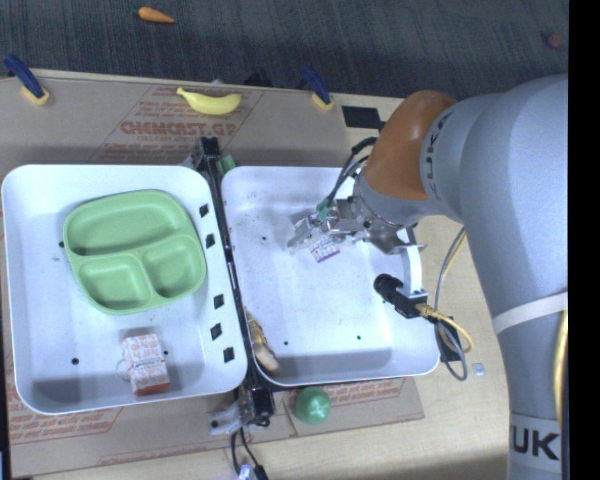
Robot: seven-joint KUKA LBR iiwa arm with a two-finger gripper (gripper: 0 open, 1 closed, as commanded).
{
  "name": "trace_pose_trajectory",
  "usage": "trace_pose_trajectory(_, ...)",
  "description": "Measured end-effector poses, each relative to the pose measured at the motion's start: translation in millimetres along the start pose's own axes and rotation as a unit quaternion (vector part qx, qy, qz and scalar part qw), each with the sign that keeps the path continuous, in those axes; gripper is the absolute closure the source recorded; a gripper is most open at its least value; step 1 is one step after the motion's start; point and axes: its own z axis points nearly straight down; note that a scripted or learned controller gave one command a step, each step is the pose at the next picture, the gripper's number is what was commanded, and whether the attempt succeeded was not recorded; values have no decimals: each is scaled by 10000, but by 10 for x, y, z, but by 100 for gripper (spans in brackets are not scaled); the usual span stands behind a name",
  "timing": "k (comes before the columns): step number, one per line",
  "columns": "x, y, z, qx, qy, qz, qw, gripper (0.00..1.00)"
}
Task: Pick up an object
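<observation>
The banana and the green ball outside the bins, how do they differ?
The banana is yellow, long and curved; the green ball is round. The banana lies beyond the bins' far edge, the green ball by their near edge. The banana looks longer than the ball is wide. Both rest on the cardboard outside the bins.

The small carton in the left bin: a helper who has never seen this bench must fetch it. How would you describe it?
Start at the left white bin, the one that holds the green divided tray. Just below that tray, near the bin's bottom edge, lies the small carton. It is boxy, whitish with reddish print, and the only small thing in that bin.
</observation>
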Motion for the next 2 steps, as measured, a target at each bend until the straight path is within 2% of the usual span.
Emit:
trace_pose_trajectory(1, -26, 9, -116, -15, -32, -4, 10000, 100)
trace_pose_trajectory(2, 297, -527, -1245, 52, 19, 19, 10000, 100)
